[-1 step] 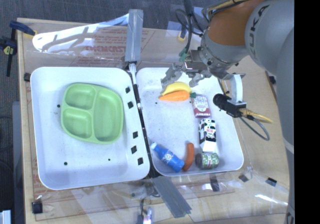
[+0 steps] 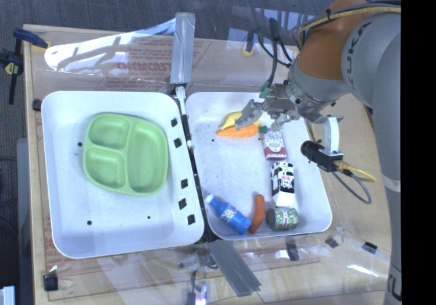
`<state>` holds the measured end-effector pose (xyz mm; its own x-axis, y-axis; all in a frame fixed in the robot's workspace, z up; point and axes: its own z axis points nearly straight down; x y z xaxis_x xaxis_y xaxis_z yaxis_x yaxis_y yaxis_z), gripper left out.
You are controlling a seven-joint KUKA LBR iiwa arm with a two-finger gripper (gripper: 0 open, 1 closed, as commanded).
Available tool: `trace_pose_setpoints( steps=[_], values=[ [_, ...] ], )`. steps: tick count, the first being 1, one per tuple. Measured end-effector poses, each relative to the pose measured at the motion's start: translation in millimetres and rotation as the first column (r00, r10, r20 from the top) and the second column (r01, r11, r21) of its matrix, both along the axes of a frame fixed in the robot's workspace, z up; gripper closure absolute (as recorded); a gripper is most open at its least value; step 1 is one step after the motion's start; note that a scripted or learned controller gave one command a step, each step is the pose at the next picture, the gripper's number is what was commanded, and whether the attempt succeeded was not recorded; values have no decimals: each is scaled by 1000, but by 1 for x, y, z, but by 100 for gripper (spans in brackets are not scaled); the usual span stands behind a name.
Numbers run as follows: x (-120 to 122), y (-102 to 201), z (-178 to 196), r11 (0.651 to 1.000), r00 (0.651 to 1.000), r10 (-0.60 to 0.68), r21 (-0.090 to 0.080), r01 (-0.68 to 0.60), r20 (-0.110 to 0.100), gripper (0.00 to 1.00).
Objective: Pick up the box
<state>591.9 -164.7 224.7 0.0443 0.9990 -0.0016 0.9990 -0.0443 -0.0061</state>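
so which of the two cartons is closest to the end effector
The red and white carton, just below the end effector. The cow-print carton lies farther down the right bin.

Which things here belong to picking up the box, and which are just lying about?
Belongs to the job: red box; gripper.
Lying about: green divided plate; carrot; banana; cow-print carton; blue bottle; sausage; green can.

The hand [image 2: 267,114] covers part of the yellow item [image 2: 232,120] behind the carrot [image 2: 238,131], so its shape stays unclear. Whether the fingers are spread is too small to tell. The label on the red-and-white box [image 2: 274,145] is blurred, unreadable. The arm [image 2: 361,45] runs off the right edge.
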Motion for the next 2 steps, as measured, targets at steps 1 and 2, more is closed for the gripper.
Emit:
trace_pose_setpoints(
  steps=[1, 2],
  values=[
    [13, -44, -13, 996, 996, 91, 1, -91, 5, 0],
    [-10, -44, -128, 996, 996, 84, 2, -84, 0, 0]
  ],
)
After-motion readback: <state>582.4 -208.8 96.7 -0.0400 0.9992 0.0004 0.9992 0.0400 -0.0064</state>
